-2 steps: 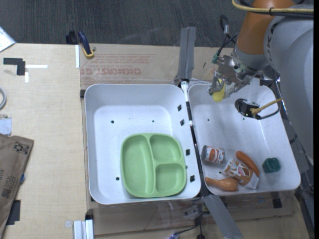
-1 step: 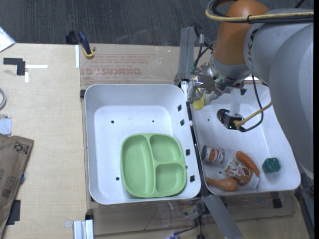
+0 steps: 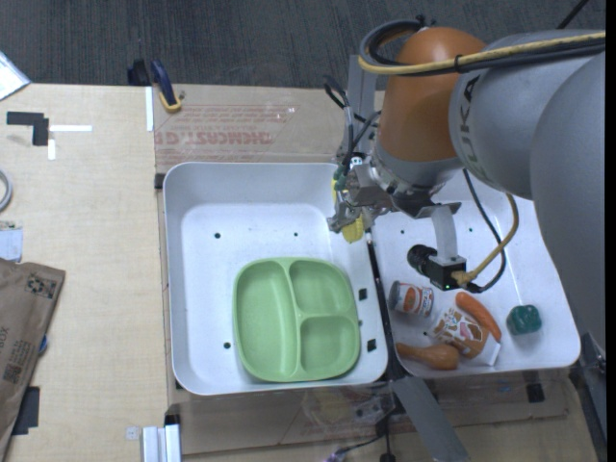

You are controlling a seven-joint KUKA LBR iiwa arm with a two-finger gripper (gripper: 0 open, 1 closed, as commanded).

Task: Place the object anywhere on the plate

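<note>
Green plate (image 3: pixel 296 320), three compartments, lies flat in the left bin (image 3: pixel 192 258), toward that bin's near right corner. I see nothing resting on it.

Arm (image 3: pixel 539 114) comes in from the right, orange band (image 3: pixel 428 94) above the wrist. Tool (image 3: pixel 348 221) hangs over the divide between the two bins, just past the far right corner of the plate. A small yellow object (image 3: pixel 353 229) sits at the fingertips, and it looks pinched between them, though the fingers are small and dark from my seat and I cannot be sure of the grip; how wide they stand is hard to read. Yellow object is above the bin edge, apart from the plate.

Right bin (image 3: pixel 539 345) carries the rest: a small can (image 3: pixel 414 299) with a red and white label near the divider, a printed white packet (image 3: pixel 465 333) just beside it, an orange carrot-shaped piece (image 3: pixel 478 316) lying across the packet, another orange piece (image 3: pixel 430 356) at the near edge, and a teal round item (image 3: pixel 524 320) toward the right wall.

Wooden surface (image 3: pixel 77 210) to the left holds a brown paper bag (image 3: pixel 24 325) at the frame edge
</note>
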